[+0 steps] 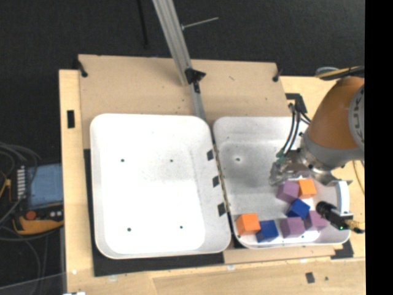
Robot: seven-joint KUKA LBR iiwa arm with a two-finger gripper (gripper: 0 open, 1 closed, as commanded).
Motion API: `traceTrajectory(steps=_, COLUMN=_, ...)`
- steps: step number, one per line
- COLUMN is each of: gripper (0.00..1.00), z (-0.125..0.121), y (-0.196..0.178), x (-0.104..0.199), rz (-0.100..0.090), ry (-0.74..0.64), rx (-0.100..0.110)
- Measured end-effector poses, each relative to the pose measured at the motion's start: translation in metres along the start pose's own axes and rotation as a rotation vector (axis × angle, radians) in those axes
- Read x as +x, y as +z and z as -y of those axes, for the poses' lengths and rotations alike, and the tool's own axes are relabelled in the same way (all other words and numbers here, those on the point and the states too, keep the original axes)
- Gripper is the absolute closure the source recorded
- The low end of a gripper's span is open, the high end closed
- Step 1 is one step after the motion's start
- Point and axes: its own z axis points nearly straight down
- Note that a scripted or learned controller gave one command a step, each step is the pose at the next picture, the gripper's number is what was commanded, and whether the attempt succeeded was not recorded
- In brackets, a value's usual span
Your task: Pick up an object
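Claw (281, 176) low in right bin (245, 140), fingers hard to make out.

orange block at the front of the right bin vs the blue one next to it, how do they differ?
Colour: the orange block is orange, the blue block deep blue. Place: the orange block lies nearer the divider between the bins, the blue block on its other side, nearer the bin's front rim. Size: the orange block looks slightly larger in view. Both are small cube-like blocks lying side by side in the right bin, away from the pincer.
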Motion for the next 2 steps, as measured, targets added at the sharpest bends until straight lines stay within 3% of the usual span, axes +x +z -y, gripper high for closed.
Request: traceTrajectory(steps=2, gripper=1.00, z=0.003, y=-0.119, x=0.003, rz=0.001, ry=-0.014, rx=-0.003)
